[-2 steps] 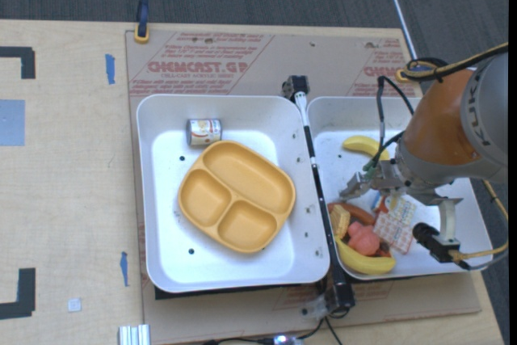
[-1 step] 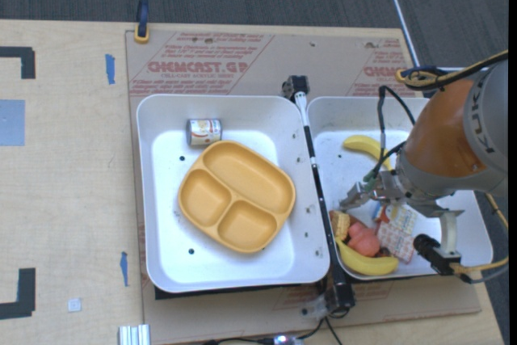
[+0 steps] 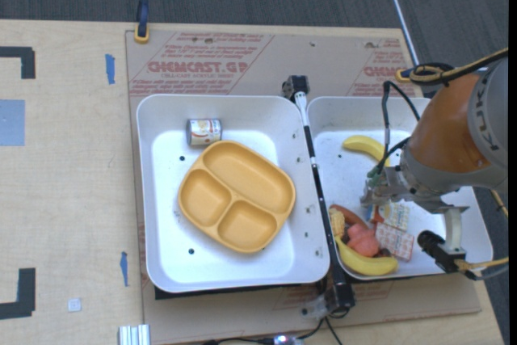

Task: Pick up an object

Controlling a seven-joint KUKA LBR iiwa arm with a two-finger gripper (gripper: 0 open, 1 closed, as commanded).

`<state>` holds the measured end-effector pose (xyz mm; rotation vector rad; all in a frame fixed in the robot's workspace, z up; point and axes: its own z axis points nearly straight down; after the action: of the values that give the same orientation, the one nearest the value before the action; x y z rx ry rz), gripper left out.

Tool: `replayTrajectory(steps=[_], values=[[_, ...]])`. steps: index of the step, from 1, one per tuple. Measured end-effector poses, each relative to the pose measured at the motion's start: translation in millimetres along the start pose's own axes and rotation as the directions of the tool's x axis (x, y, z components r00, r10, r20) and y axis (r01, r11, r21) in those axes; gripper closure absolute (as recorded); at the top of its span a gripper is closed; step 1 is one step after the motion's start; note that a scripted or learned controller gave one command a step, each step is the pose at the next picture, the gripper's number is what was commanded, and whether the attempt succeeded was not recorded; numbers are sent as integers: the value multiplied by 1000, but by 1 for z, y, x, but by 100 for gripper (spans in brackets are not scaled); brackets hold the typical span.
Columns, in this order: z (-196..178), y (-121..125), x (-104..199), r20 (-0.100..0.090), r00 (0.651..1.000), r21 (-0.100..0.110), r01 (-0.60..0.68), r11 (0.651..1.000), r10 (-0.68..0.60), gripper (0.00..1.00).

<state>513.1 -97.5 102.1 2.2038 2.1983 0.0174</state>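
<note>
My gripper (image 3: pixel 380 198) reaches down into the right bin (image 3: pixel 339 143), among a pile of toy food. Below it lie a pink and red piece (image 3: pixel 361 237), a small printed packet (image 3: pixel 393 239) and a yellow banana (image 3: pixel 367 262) along the bin's front edge. A second banana (image 3: pixel 365 146) rests at the back of that bin, just above the gripper. The arm's orange wrist (image 3: pixel 448 129) covers the right part of the bin. The gripper sits close to the packet and a blue-orange item, with its tips hidden among them.
The left bin (image 3: pixel 157 174) holds a yellow three-compartment plate (image 3: pixel 236 195) and a small tin can (image 3: pixel 203 131) lying at its back. A black divider rail (image 3: pixel 311 157) runs between the bins. Cables trail by the arm at the right.
</note>
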Motion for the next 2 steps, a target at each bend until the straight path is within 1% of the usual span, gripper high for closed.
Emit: replayTrajectory(steps=[1,2], values=[[-83,-1,14,-12,1000,26,4,1000,-4,100],[-67,23,-45,-11,1000,26,3,1000,-2,100]])
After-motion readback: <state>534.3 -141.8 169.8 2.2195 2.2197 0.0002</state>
